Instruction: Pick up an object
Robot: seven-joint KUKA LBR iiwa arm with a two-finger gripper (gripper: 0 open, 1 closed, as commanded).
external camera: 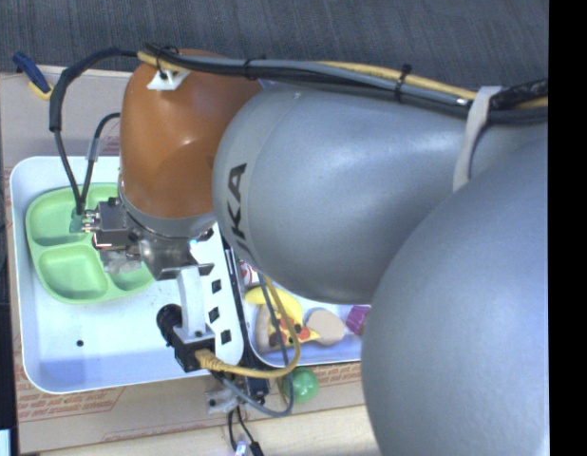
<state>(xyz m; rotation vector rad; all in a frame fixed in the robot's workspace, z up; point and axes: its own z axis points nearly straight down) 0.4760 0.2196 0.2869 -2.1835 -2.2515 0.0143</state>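
The pincer point(118, 240) sits over the right edge of the green divided tray point(70, 255). The wrist above hides its tips, so I cannot tell whether it is released or clenched. Nothing can be seen gripped, so the pick looks undecided. The tray is the likeliest target. It is wide and shallow with thin walls, so a good grasp would straddle one rim or a divider rather than press down into a compartment, and the lift should be straight up to keep the tray from tipping. The tray lies in the far left part of the left bin point(47, 350), and the compartments that show look bare. To the tray's right, the arm point(369, 207) covers most of the right bin point(336, 348). At the bin's near edge a yellow piece point(279, 307), a tan rounded piece point(324, 326) and a purple piece point(356, 319) peek out. A green ball point(301, 385) lies right of the tray and nearer the camera, seemingly just past that bin's rim.
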